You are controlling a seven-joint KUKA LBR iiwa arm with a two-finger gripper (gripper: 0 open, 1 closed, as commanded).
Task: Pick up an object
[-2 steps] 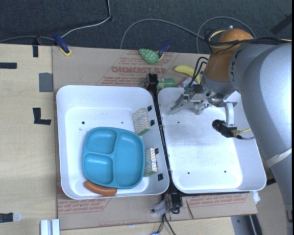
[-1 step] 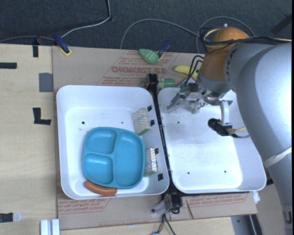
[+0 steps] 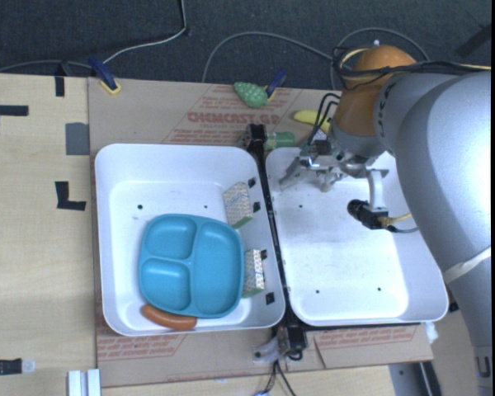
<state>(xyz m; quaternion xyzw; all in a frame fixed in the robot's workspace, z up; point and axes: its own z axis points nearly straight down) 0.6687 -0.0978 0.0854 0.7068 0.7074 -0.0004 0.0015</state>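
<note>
Camera view
Landmark: the left bin, taken as reference for all places.
Blue plate: a three-part tray, laid flat in the left bin's lower middle.
Sausage: an orange piece lying at the plate's lower edge, touching it, near the bin's front wall.
Sponges: two small patterned pieces seen along the bin's right wall.
Right bin: set just beside the left bin.
Gripper: seen over the right bin's upper part, near the shared wall; whether it is wide or narrow cannot be told, and nothing is seen held.
Green object: lying on the cardboard beyond the left bin's far corner.
</note>
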